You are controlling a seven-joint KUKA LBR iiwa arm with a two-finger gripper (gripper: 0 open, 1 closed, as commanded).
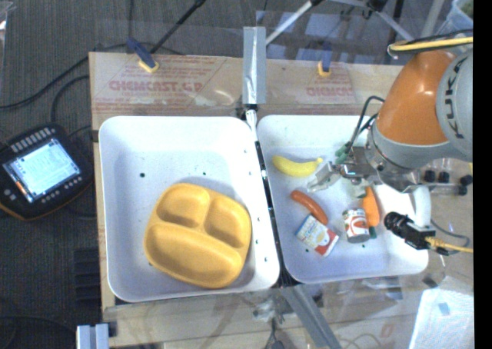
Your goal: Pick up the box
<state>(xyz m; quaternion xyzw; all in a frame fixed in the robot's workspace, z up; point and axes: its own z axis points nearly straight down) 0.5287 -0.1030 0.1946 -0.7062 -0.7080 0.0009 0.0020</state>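
Gripper (329, 174) sits low over the right bin (400, 267), btwn the banana (297, 164) and the orange wrist; we can't tell its state from this angle, and we see nothing held. Box (317, 235) lies flat on the bin floor, near the front, well apart from the gripper, so we judge the pick not yet made: approach, grasp and lift all left. Right bin also holds a sausage (309, 204) just above the box, a small can (356, 225) beside it, and a carrot (372, 207) touching the can. Left bin (123, 147) holds a yellow divided tray (199, 234), upside down.
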